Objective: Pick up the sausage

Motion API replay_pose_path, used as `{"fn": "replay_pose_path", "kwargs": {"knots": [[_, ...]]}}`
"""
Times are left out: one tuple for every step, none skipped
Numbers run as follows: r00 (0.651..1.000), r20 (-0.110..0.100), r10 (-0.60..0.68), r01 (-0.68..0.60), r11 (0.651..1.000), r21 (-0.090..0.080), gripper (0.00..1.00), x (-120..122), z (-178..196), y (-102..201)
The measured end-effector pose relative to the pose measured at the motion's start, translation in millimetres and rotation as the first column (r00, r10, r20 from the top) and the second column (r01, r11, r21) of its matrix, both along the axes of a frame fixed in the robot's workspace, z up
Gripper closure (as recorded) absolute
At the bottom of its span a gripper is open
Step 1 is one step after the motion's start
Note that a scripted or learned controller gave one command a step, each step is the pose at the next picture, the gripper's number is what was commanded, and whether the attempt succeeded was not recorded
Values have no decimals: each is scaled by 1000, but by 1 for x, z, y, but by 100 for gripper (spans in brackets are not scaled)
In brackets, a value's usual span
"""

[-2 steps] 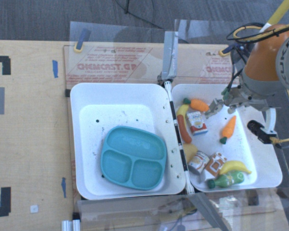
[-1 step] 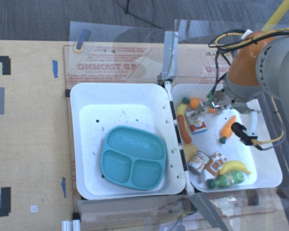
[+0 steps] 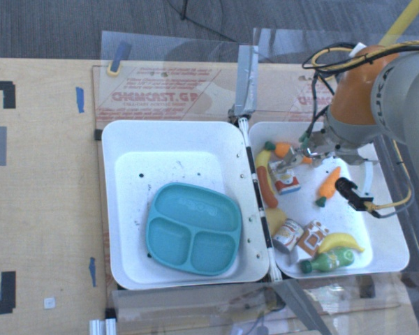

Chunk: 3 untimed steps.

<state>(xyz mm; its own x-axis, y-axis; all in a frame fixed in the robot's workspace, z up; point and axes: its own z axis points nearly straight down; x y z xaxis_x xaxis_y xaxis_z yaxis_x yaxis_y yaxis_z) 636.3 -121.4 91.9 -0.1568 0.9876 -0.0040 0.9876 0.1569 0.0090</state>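
The sausage (image 3: 267,187) lies in the right bin (image 3: 394,253), hard against its left wall, about midway along that wall. It is a slim reddish-brown piece with its long axis running roughly parallel to the wall, from the far end toward the near end, tilting slightly away from the wall as it comes nearer. A yellowish piece (image 3: 263,159) touches or overlaps its far end, and a small carton (image 3: 287,183) sits just beside it on the inner side.

The gripper (image 3: 292,162) hangs over the far left part of the same bin, above the carton and close to an orange fruit (image 3: 283,149). From the gripper the sausage lies toward the left wall and a little toward the near edge, so the coming move looks like a short shift that way plus a descent, with the fingers set across the sausage's long axis. The wall leaves little room on one side for a finger, which I judge the main difficulty.

The fingers blend into the metal parts and the carton below, so I cannot tell whether they are parted or closed; nothing appears to be held, though the view is poor there.

Elsewhere in the right bin lie a carrot (image 3: 329,185), a banana (image 3: 341,242) and a green bottle (image 3: 328,260) near the near edge. The left bin (image 3: 119,152) carries a teal tray (image 3: 193,227).
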Motion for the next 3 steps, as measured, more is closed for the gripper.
{"fn": "replay_pose_path", "kwargs": {"knots": [[1000, 8, 0, 0, 1000, 3, 100, 3, 12, 1], [1000, 7, -1, 1, 1000, 3, 0, 3, 11, 1], [999, -10, -31, 31, 1000, 1, 0, -33, 112, -33]]}}
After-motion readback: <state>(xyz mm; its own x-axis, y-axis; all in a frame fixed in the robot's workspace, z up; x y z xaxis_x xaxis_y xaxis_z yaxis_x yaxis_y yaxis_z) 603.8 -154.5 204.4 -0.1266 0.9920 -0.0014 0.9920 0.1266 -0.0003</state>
